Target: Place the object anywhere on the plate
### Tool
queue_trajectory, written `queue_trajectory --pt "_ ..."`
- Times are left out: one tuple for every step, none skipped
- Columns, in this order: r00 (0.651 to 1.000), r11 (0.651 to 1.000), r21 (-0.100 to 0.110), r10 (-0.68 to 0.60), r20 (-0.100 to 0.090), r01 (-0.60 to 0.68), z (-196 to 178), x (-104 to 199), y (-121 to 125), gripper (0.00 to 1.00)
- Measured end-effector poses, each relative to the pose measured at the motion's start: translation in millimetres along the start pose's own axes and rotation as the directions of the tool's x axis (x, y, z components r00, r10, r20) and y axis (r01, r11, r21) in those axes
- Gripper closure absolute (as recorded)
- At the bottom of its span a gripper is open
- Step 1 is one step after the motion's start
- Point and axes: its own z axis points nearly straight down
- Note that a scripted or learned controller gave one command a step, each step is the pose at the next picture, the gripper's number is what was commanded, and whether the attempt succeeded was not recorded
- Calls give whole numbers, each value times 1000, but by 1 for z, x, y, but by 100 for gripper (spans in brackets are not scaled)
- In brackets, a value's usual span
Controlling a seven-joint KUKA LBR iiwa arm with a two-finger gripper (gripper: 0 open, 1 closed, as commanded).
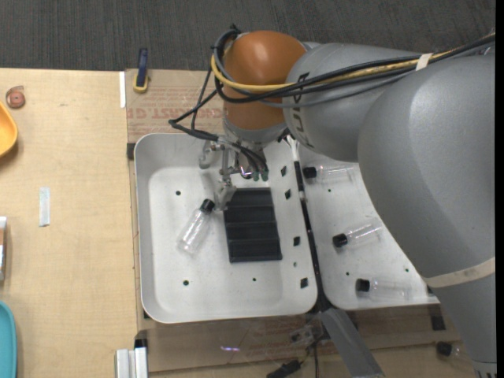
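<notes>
A clear vial with a black cap (194,225) lies tilted on the floor of the left bin (165,290), its cap pointing up and to the right. Just to its right lies the plate (253,225), a black ribbed rectangle. My gripper (225,186) hangs below the orange wrist band (256,69). It is over the plate's upper left corner, close above the vial's cap. Nothing shows held in it.
The right bin (346,203) holds three more capped vials (358,235), partly under the big grey arm (425,148). The wooden bench to the left bears an orange bowl (6,136) and small bits. A blue clamp (142,68) sits behind the left bin.
</notes>
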Motion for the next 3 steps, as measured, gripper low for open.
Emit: queue_trajectory --pt "610 610 -1 -793 4 793 -1 -3 17 0" --pt "970 970 -1 -242 3 242 -1 -11 57 0" --pt "970 971 0 -241 9 241 -12 -13 57 100"
